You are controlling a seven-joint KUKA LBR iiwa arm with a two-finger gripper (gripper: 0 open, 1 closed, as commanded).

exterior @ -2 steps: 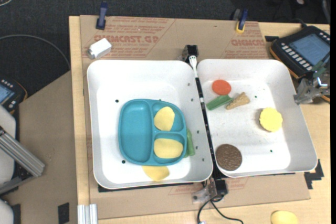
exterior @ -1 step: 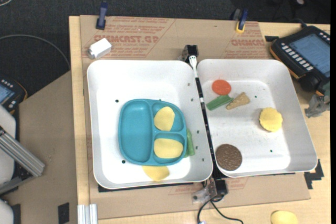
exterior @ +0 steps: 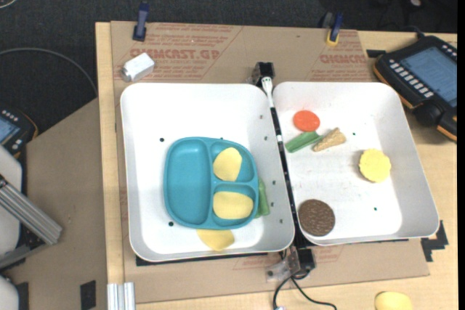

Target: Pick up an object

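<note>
Teal plastic divided tray (exterior: 190,181) sits in left white bin (exterior: 138,156); yellow round disc (exterior: 375,165), orange disc (exterior: 306,120) well right of tray. Nothing lifted yet; claw state: cannot tell.

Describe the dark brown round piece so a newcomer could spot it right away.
Start at the right-hand white bin and go to its near-left corner. The brown disc lies flat there, apart from everything else. It is the bin's one dark piece; the yellow disc and orange disc are bright.
</note>
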